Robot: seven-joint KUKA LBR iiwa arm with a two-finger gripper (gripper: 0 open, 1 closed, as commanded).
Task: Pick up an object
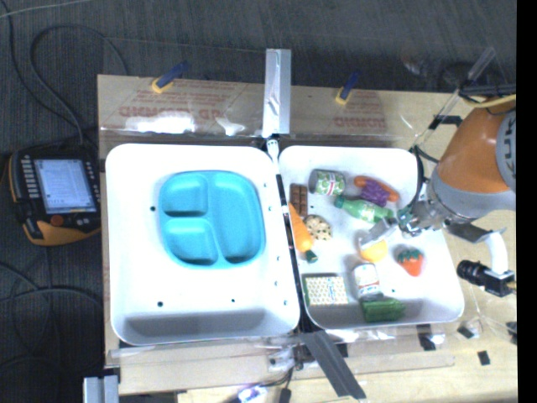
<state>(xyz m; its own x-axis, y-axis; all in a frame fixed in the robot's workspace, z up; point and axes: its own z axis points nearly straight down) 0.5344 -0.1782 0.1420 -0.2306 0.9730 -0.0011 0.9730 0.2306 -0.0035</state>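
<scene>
We see the gripper (409,219) low in the right bin (436,305), between green bottle (361,210) and strawberry (410,260); its opening we cannot tell.

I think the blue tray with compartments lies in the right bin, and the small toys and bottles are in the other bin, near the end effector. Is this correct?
Not quite. The camera view shows the blue tray lying in the left bin, not the right one. The rest holds: the small toys and bottles, such as the green bottle and the strawberry, are in the other bin, near the end effector.
</scene>
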